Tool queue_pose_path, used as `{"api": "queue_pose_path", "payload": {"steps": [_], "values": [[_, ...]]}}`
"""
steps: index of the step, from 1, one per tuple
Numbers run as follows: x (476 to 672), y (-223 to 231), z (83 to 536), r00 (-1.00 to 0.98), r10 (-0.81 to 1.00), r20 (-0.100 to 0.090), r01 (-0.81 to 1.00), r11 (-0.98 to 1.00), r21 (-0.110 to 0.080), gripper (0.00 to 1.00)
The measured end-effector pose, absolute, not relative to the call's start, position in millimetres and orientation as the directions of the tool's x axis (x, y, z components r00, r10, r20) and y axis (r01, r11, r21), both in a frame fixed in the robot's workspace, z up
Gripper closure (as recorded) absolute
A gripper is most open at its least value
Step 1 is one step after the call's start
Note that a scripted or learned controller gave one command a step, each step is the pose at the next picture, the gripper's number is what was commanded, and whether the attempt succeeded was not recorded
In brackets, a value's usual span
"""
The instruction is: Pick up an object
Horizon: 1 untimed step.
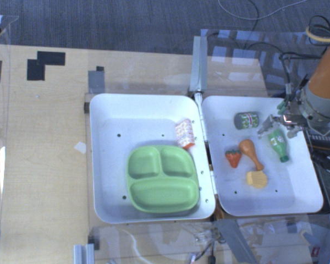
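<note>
In the right bin (pixel 297 199) lie a green bottle (pixel 279 147), a dark green can (pixel 246 120), an orange drumstick (pixel 251 153), a red strawberry (pixel 234 158) and a yellow wedge (pixel 257 179). My gripper (pixel 278 129) hangs at the bin's far right side, directly over the upper end of the green bottle. Its fingers stand open, one on each side of the bottle's top. The bottle lies on the bin floor, and no grip on it shows.
The left bin (pixel 107 147) holds a green divided plate (pixel 163 179) and a small white and red packet (pixel 184 133) by its right wall. A ridge (pixel 204 147) separates the two bins. Cables run behind the right bin.
</note>
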<state>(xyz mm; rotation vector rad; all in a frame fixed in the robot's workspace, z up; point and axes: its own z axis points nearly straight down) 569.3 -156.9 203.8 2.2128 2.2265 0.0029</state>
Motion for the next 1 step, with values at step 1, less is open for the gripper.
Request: {"api": "queue_pose_path", "payload": {"steps": [1], "values": [[646.1, -175.2, 88.3, -0.211, 0.978, -0.004, 0.978, 0.211, 0.009, 0.00]]}}
